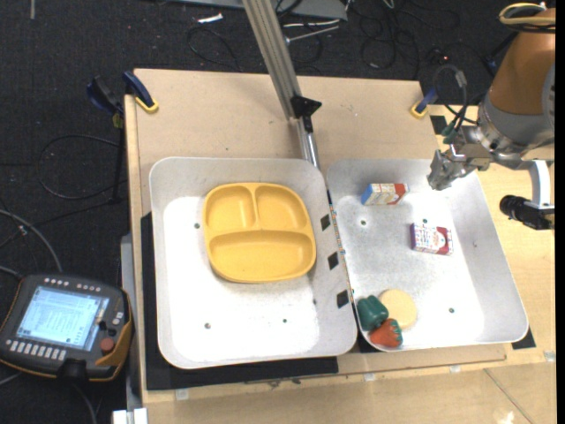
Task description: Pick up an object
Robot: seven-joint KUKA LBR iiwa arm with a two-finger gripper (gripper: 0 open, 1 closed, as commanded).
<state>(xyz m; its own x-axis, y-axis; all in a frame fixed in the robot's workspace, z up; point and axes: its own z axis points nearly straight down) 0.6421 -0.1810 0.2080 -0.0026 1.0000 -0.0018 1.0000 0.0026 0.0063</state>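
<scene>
The right bin (477,237) holds a small white and red carton (385,193) near its far edge and a purple and white packet (431,238) in the middle. At its near left corner lie a pale round disc (398,306), a green piece (372,309) and a red piece (387,332). My gripper (440,177) hangs over the bin's far right part, to the right of the carton and above the packet, with nothing seen in it.
A yellow divided plate (259,231) lies in the left bin (177,237). A slanted metal pole (275,47) rises from the divider between the bins. A teach pendant (62,323) sits off the bench at lower left. Cables cover the floor behind.
</scene>
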